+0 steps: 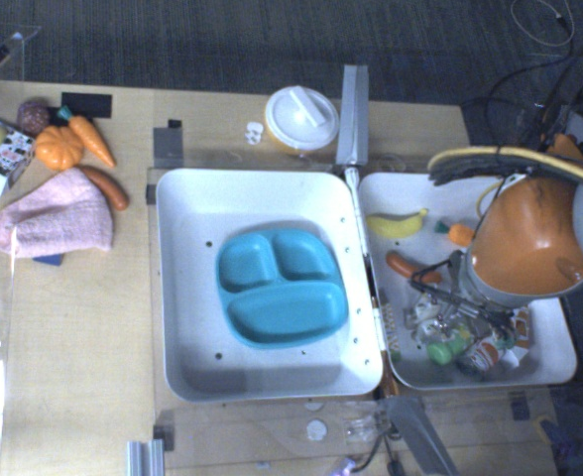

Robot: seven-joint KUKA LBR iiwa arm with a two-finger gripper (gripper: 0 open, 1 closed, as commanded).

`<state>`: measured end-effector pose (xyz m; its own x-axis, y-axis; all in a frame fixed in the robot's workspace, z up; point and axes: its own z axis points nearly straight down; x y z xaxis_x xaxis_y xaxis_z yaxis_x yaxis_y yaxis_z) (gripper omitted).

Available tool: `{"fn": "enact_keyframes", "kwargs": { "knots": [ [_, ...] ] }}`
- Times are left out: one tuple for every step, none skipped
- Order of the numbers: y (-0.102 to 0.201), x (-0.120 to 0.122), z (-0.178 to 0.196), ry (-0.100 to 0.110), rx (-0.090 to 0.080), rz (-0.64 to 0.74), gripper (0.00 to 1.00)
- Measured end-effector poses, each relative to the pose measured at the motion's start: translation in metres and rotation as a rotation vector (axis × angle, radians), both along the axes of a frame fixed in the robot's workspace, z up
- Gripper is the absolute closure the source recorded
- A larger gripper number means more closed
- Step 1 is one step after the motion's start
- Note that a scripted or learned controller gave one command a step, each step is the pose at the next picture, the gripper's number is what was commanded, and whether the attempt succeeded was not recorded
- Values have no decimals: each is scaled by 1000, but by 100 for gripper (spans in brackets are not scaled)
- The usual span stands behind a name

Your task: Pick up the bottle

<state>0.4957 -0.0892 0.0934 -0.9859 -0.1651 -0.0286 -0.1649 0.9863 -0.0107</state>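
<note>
A: Where is the arm (524, 236) reaching right now?

B: It is coming in from 3 o'clock and hanging over the right bin (566, 367). Its orange band is covering much of that bin's 3 o'clock side, and a yellow hose (490, 155) is arching across the bin's 12 o'clock edge.

A: And the claw (448, 310)?

B: It is pointing toward 8 o'clock from the band and sitting low over the clutter in the bin's 6 o'clock half. I cannot tell how wide it is standing, nor whether it is gripping anything; dark parts and glare are blurring it.

A: Where is the bottle (490, 353) lying?

B: What looks like the bottle, clear with a red and white label, is lying on its side near the bin's 6 o'clock wall, at about 4 o'clock from the claw. A green piece (440, 352) is lying just beside it at its 9 o'clock.

A: What else is sitting in that bin?

B: A banana (396, 224) is lying at 11 o'clock, an orange piece (460, 234) is sitting near it at its 3 o'clock, and a sausage (403, 264) is lying at 6 o'clock from the banana.

A: And the left bin (173, 266)?

B: It is holding a blue tray (282, 286) near its middle. Outside it, a white lid (301, 117) is sitting at 12 o'clock, and a pink cloth (54, 218), a carrot (93, 139) and a pumpkin (58, 149) are lying well apart at 9 to 10 o'clock.
</note>
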Motion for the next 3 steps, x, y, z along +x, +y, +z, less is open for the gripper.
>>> {"fn": "enact_keyframes", "kwargs": {
  "knots": [
    [32, 5, 198, 20, 7, -25, 100],
    [-11, 0, 47, 27, 10, -185, 100],
    [2, -4, -1, 13, 6, -130, 100]
  ]
}}
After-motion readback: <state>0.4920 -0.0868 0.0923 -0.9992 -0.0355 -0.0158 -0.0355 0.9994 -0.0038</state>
